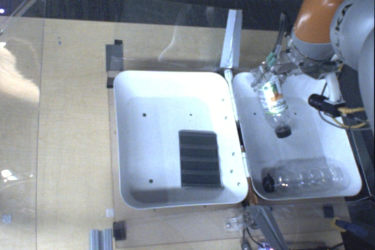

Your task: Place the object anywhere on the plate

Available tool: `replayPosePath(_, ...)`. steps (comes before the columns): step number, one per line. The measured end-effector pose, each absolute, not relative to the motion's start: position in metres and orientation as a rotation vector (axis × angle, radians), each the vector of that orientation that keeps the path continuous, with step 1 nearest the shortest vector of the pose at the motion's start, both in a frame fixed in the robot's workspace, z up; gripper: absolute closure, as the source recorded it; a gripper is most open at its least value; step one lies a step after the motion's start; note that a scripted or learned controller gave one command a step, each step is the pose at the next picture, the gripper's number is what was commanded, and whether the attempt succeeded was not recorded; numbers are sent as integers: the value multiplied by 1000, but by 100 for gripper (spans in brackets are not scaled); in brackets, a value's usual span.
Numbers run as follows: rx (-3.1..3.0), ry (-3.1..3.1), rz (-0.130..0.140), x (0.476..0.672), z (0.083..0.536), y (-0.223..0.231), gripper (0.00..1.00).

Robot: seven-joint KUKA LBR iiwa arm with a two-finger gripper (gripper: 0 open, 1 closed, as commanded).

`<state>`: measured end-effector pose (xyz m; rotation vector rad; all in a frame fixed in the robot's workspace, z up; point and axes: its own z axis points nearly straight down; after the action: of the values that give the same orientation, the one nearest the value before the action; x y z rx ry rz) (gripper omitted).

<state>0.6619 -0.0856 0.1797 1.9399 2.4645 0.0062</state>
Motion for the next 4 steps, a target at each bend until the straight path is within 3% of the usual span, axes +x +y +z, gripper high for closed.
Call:
replayPosePath(1, 2096, 2338, 6, 652, 185, -40, 100)
replayPosePath(2, 1782, 2582, 6, 627, 211, 16, 100)
replayPosePath(3, 1757, 2601, 7, 582, 234, 108, 100)
replayPosePath(4, 1828, 2550, 8, 641, 297, 152, 100)
